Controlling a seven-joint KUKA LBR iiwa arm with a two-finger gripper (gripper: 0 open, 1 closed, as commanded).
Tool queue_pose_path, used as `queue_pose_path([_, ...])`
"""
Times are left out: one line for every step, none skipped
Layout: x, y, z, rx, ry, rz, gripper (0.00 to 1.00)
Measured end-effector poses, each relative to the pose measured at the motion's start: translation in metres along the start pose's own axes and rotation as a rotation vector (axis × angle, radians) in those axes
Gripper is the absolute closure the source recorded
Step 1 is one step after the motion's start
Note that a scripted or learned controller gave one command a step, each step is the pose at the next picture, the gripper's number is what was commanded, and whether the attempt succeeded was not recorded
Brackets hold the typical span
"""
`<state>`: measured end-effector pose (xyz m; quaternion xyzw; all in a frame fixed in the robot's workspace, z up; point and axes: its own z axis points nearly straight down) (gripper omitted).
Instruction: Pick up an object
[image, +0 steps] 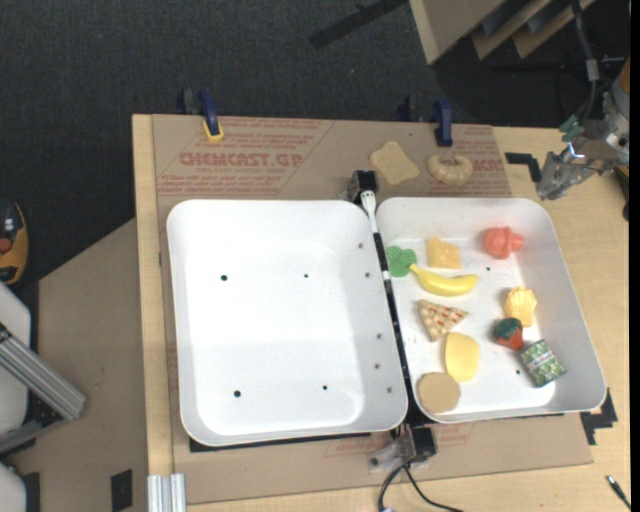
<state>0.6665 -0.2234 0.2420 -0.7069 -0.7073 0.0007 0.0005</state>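
The pincer hangs beyond the far right corner of the right bin; its state cannot be told. The red toy lies nearest, just inside that corner (toward the viewer and slightly left), untouched.

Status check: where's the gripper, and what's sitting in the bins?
Gripper off the right bin's far right corner, above the bench, holding nothing. Banana, pizza slice, other toy food untouched in that bin. Path down clear.
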Motion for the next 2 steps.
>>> queue_pose_path([0.0, 0.001, -0.017, -0.007, -0.003, -0.001, 1.0])
queue_pose_path([0.074, 0.001, 0.0, 0.0, 0.004, -0.006, 1.0])
